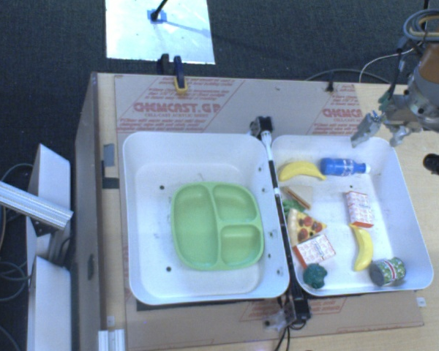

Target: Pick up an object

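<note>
The right bin holds a yellow banana and a blue bottle at its far side. A red and white packet lies mid-bin, with a second banana below it. A green-labelled can rests in the near right corner. A pizza slice, another red and white packet and a broccoli piece lie along the left side. My gripper hangs over the bin's far right rim, open, with nothing between its fingers.
The left bin holds a green divided tray. A black rod runs along the seam between the bins. A thin orange stick lies near it. Cables trail across the bench at the far right.
</note>
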`<action>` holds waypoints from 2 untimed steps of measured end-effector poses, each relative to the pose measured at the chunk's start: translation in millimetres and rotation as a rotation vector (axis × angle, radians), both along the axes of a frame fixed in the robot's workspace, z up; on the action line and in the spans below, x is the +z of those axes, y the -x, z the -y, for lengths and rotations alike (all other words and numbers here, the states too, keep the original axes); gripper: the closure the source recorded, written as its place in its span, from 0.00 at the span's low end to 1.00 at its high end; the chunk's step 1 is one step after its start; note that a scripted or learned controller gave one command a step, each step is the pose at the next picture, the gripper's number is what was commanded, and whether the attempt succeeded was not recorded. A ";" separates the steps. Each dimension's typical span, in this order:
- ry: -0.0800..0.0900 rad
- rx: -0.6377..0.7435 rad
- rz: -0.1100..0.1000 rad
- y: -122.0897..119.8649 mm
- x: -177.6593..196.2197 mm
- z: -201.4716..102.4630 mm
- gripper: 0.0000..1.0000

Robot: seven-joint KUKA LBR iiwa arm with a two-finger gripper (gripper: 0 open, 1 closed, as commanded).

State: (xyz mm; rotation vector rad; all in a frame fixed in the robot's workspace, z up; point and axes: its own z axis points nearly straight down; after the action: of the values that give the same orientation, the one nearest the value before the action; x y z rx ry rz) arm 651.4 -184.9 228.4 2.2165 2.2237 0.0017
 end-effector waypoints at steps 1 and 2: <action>-0.001 0.001 -0.003 39.5 -110.5 -60.4 0.00; 0.001 -0.002 -0.002 72.1 -124.1 -6.4 0.00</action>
State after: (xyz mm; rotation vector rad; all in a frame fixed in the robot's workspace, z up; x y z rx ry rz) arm 579.3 -178.5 104.3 2.2197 2.2214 -0.0010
